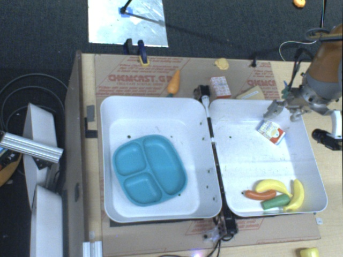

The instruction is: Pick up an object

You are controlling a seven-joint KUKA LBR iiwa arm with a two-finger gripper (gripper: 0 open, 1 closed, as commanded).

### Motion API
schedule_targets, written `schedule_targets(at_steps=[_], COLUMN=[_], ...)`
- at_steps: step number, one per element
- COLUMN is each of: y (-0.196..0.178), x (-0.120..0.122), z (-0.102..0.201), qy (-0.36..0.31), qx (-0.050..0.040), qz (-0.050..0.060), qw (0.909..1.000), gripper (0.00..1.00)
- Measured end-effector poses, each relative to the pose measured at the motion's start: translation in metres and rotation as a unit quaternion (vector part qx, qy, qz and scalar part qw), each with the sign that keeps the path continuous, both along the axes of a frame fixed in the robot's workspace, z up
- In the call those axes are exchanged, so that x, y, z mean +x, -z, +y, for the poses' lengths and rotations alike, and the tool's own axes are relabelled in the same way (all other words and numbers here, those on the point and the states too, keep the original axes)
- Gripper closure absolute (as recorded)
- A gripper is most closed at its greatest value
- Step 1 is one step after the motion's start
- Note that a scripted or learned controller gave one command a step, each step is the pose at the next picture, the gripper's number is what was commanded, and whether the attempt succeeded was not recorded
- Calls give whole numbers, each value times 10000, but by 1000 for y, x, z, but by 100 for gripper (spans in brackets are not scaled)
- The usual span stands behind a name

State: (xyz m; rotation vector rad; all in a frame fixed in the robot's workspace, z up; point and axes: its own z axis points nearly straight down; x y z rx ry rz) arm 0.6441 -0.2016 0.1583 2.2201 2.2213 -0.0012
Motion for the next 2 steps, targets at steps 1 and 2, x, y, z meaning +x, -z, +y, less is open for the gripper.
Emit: schedule_targets(at_steps=[1,2], y=[-1,9], x=[9,-24], z=[-5,-5], qy=[-16,0], qx=[-1,4], qz=[-22,7], qw=[10000,10000], gripper=[0,0])
